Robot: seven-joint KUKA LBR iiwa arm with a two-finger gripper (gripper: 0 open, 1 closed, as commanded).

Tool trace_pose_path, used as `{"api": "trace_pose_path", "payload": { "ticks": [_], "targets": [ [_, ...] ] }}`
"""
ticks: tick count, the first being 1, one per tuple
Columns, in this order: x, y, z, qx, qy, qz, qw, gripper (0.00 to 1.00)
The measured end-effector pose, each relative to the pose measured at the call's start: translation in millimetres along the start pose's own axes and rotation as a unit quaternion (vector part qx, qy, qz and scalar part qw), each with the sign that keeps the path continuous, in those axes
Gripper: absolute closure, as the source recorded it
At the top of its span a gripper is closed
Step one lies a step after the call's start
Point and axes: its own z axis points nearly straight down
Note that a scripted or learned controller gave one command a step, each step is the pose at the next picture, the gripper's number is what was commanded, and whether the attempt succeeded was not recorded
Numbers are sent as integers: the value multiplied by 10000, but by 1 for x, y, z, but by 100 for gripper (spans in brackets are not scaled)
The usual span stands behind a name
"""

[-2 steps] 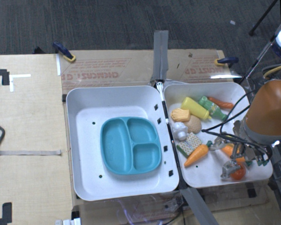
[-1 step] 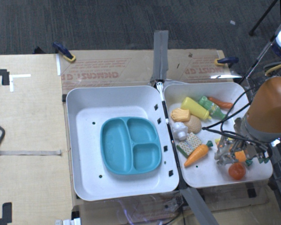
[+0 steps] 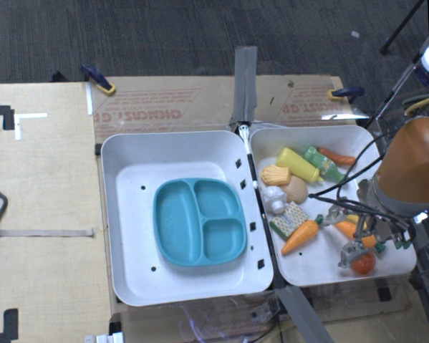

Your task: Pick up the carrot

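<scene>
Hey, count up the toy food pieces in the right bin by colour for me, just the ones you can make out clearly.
Orange: 3, a carrot, a piece by the gripper, a thin one at the back
Yellow: 2, a corn piece, a long piece
Green: 1
Red: 1
Tan: 1
Pale grey: 1
Total: 9; anything hidden under the arm is not counted.
</scene>
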Motion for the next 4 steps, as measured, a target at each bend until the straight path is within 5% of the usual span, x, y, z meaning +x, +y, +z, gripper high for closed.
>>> {"api": "trace_pose_path", "payload": {
  "ticks": [1,2,3,4],
  "targets": [
    [-3,0,-10,12,-34,-20,10000,100],
    [-3,0,-10,11,-33,-18,10000,0],
    [-1,-10,10,-10,32,419,9991,0],
    [-4,-10,0,0,4,400,9992,100]
  ]
}}
